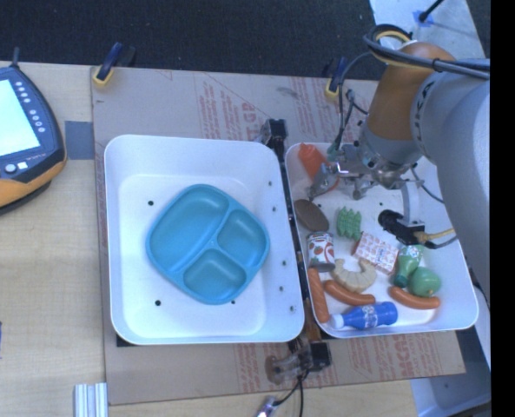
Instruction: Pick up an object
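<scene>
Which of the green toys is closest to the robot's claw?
The bumpy light-green toy in the right bin. It sits just below the gripper, up by the brown oval piece. The darker green one lies farther down, by the sausage.

You have a crowd of small toys in the right bin. At its 11 o'clock corner lies an orange piece. Below it sits a brown oval, with a green spiky block just at its 3 o'clock. Toward 6 o'clock a blue-and-white bottle lies on its side, touching a sausage. At 4 o'clock a green vegetable rests above another sausage. A red-patterned card lies tilted near the middle.
</scene>
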